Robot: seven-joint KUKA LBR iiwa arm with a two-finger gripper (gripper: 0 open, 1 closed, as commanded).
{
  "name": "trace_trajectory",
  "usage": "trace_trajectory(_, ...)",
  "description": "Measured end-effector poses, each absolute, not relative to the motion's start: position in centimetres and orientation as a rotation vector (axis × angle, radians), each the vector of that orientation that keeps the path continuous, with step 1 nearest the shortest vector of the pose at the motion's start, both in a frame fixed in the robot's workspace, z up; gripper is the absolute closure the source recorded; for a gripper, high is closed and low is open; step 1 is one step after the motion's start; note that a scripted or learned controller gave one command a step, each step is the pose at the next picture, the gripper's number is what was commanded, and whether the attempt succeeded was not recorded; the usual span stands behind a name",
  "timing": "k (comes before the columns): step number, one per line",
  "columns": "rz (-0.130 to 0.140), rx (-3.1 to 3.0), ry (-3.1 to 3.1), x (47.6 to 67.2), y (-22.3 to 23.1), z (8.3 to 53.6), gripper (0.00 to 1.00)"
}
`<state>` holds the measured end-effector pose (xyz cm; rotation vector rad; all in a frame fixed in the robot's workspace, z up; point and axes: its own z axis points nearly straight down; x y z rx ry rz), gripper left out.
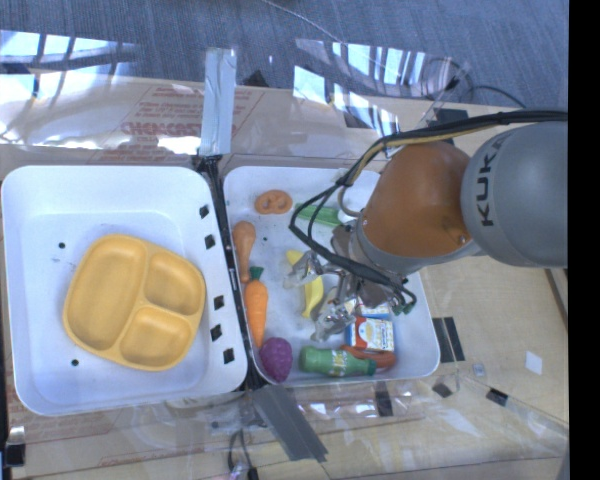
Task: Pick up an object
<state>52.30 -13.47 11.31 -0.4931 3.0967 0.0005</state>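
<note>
Blue-grey carpet fills the top of the frame; below it the bench (500,368), covered in clear plastic sheeting, carries two shallow white bins side by side.

Left bin (30,198): a yellow divided tray (132,301) lies flat near the centre. No other item lies in this bin.

Right bin (420,353): all candidate objects are located here. Along the left wall, from top to bottom of the frame, lie a pale orange carrot-like piece (243,240), an orange carrot (256,308) with a green top, and a purple round item (275,357). A small brown pretzel-shaped item (273,202) lies near the upper wall. A yellow piece (313,294) lies in the middle of the bin. A green bottle (335,362) lies on its side along the lower wall, and a small carton (373,333) with red and blue print lies just above its right end.

Arm: the grey arm with its orange band (415,208) enters from the right of the frame and hangs over the middle of the right bin. The gripper (335,313) is low, between the yellow piece and the carton, just above the bottle.

Gripper state: the fingers are too small and cluttered to read; whether they are spread or pressed together cannot be told. No object is seen between them.

Task status: judged as approach stage. Every object rests on the bin floor. Grasp and lift remain to be done.
</note>
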Motion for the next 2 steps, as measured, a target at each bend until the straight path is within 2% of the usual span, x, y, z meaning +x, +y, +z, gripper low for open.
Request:
trace_trajectory(1,0.002,-0.331,3.126,53.3,-12.0,9.2,0.00)
trace_trajectory(2,-0.008,-0.116,3.136,55.6,-10.0,9.3,0.00)
